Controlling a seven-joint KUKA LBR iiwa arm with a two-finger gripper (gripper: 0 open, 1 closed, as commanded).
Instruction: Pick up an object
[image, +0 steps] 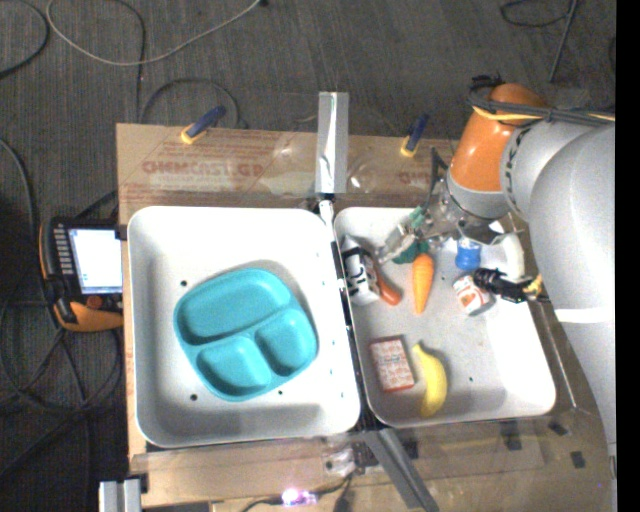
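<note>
A handheld screen unit (85, 262) lies on dark carpet left of the bench (230, 165). The left bin (150, 400) holds one blue divided tray (245, 332). The right bin (500, 390) holds one card box (392, 364), one banana (431, 378) and one carrot (422, 281). The grey arm (560, 190) bends in from the right, its end effector (410, 238) low just above the carrot; how wide it stands, I cannot tell.
</note>
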